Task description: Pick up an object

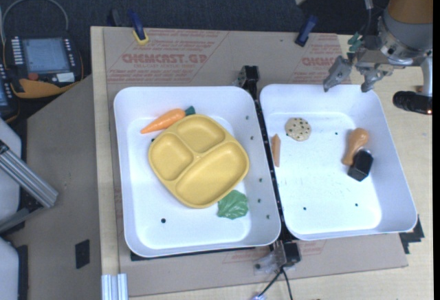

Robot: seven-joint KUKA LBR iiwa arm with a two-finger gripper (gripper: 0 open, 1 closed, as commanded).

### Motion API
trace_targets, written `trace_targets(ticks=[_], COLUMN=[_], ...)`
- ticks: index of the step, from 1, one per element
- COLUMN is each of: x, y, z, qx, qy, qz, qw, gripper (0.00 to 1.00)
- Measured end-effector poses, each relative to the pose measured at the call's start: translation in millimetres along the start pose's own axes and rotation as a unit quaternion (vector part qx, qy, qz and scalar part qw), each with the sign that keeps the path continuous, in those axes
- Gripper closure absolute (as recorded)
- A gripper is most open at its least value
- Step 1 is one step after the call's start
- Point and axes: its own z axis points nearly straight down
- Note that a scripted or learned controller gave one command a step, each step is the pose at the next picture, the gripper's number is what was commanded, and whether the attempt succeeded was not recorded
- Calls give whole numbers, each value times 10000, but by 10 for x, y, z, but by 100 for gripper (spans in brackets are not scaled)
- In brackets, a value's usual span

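White plastic makes up the right bin (385,219), and every place below is told from it. The nearest things inside it lie toward its right wall: a small black block (360,165) touching the lower end of a tan, peg-shaped piece (355,141). Both look like stiff, light toy parts. The peg's narrow waist seems the best place to pinch, though the block crowding its lower end could get in the way. Along the bin's left wall lies a slim orange stick (276,150), hard against the wall and so awkward to close on. Further back, toward the bin's far left, sits a round speckled cookie (298,129), flat, probably rigid and light. It stands well apart from everything else, which makes it the easiest pick, taken across its edges. Beyond the bin's far rim, toward its right corner, the gripper (351,78) hangs with its two fingers spread apart and nothing between them. It is well above and behind all four things.
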Motion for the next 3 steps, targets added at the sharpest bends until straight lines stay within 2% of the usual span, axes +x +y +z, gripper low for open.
trace_targets(ticks=[1,2,3], x=[4,34,27], y=[23,2,17], z=[-89,550,950], qx=[-72,-35,-66], qy=[-12,-4,-10], qz=[-15,-13,-13], qw=[10000,10000,10000], gripper=[0,0,0])
